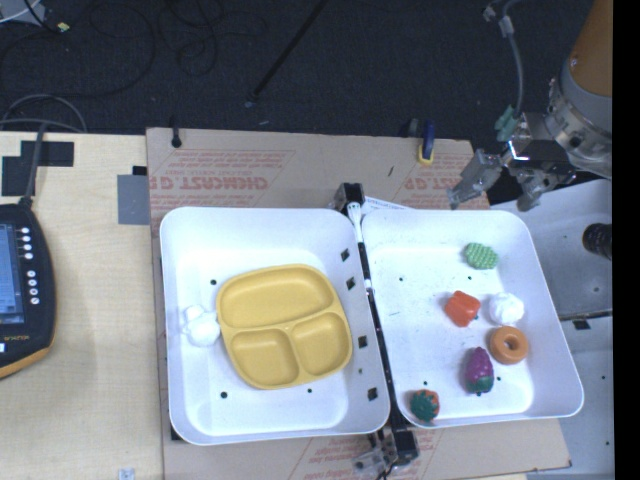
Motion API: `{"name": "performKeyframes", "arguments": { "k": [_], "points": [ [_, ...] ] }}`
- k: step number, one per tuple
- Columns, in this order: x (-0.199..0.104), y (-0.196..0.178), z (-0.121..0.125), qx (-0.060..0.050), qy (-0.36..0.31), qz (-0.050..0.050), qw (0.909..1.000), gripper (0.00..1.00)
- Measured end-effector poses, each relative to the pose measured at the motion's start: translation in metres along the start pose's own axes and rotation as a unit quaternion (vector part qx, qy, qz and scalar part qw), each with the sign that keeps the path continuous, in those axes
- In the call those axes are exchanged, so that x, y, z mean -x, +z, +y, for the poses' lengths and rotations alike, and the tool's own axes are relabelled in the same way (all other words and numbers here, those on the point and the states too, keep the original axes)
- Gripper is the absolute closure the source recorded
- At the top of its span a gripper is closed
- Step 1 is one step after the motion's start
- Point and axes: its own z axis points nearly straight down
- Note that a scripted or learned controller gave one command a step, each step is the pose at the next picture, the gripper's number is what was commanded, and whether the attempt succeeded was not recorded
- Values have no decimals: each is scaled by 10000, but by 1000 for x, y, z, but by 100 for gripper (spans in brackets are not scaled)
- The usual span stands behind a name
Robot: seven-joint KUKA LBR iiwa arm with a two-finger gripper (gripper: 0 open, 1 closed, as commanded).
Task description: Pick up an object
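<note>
Nothing grabbed yet, my fingers [497,180] hang wide apart above the right bin's [420,268] far edge, toys untouched.

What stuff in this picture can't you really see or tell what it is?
- Arm: cut off by the camera view's top right edge.
- Tool: too small and dark to tell its fingers apart.
- White lump by the yellow tray: too blurry to name.
- Handheld screen: cut off by the left edge.
- Parts below the bins: blurry, cut by the bottom edge.
</note>
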Motion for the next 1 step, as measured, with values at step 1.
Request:
{"name": "performKeyframes", "arguments": {
  "k": [1],
  "points": [
    [-59,-34,-42,-64,-9,0,10000,0]
  ]
}}
